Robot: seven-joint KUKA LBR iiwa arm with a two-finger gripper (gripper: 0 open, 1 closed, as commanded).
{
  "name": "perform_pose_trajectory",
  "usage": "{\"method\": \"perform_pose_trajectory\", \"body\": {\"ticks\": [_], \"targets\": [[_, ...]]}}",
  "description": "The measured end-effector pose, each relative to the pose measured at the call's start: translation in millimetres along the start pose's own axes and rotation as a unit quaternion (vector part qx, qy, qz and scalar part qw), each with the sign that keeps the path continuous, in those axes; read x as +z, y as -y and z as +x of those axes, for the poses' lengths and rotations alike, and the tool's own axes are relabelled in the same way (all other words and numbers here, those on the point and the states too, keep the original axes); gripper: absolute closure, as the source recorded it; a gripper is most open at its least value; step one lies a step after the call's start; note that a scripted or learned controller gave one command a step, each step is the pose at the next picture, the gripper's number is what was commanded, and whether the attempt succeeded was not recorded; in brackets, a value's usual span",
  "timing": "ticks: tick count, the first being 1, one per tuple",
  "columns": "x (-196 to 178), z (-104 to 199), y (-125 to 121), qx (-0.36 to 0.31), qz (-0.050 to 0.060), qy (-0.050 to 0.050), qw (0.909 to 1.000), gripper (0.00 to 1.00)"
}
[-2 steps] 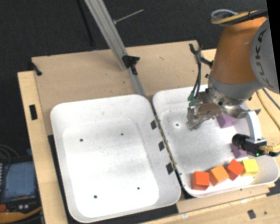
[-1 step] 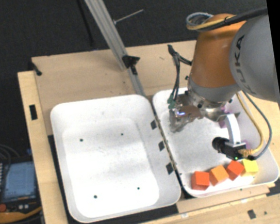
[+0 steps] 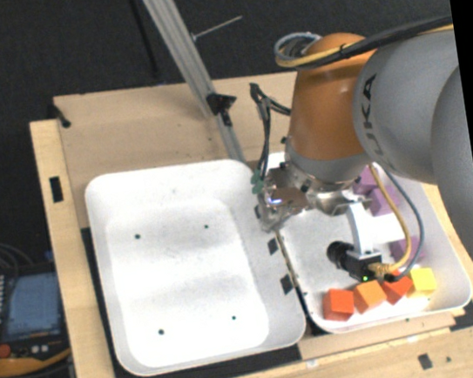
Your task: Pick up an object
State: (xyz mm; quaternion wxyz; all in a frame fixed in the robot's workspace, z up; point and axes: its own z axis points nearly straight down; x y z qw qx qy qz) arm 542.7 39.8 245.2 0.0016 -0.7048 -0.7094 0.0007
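Note:
The arm's orange band and grey wrist hang over the back of the right bin point(image 3: 311, 247), and my gripper point(image 3: 285, 205) sits under them near that bin's left wall. Along the bin's front edge lies a row of small blocks: an orange block point(image 3: 339, 303), a second orange block point(image 3: 369, 295), a red-orange block point(image 3: 398, 288) and a yellow block point(image 3: 423, 279). A purple object point(image 3: 378, 192) pokes out from under the wrist at the back right, partly hidden. Nothing shows in the gripper.
The left bin point(image 3: 177, 263) lies beside the right one, sharing a narrow divider strip. A slanted metal rail point(image 3: 192, 67) crosses the bench behind the bins. An electronic box point(image 3: 26, 312) sits off the bench to the left.

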Motion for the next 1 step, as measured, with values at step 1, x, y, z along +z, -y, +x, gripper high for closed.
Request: {"method": "perform_pose_trajectory", "body": {"ticks": [1], "targets": [[14.0,48.1,17.1,0.002,-0.001,0.000,1.0000,1.00]]}}
